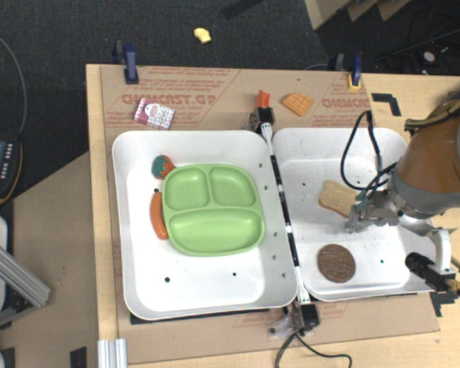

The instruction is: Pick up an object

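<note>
End effector, grip state unclear, touches bread slice mid right bin, walls apart.

The arm runs off the edge at three o'clock, so its upper part is lost. Its gripper hangs over the right bin, covering the corner of the bread slice toward four o'clock; the fingertips are too small to make out. In the left bin, the green tray hides one edge of the orange sausage and of the small ball. The print on the packet at eleven o'clock is too blurred to read.
</note>
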You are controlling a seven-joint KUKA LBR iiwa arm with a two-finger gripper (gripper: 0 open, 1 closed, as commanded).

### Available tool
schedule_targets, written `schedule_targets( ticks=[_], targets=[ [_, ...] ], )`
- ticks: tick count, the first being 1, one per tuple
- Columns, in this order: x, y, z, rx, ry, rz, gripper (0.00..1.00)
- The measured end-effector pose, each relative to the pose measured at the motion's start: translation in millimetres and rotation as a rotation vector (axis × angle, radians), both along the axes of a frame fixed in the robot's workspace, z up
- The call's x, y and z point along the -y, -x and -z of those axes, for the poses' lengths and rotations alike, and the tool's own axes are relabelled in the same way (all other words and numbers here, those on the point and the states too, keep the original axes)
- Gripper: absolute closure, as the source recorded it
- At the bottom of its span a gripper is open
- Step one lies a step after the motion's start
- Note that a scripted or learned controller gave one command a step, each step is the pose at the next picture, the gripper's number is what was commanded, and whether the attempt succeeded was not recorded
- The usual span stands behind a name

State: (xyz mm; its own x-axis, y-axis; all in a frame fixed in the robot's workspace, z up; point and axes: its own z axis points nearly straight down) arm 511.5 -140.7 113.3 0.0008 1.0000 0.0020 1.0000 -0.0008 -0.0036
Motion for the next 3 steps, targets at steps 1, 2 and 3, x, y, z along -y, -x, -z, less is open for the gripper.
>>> schedule_targets(
  ticks=[1, 2, 3],
  targets=[
    [1, -2, 0, 0.003, 0.002, 0.0, 0.0],
    [-26, -54, 26, 0.012, 0.006, -0.002, 0.0],
    [2, -95, 28, 0.007, 0.005, -0.001, 0.0]
  ],
)
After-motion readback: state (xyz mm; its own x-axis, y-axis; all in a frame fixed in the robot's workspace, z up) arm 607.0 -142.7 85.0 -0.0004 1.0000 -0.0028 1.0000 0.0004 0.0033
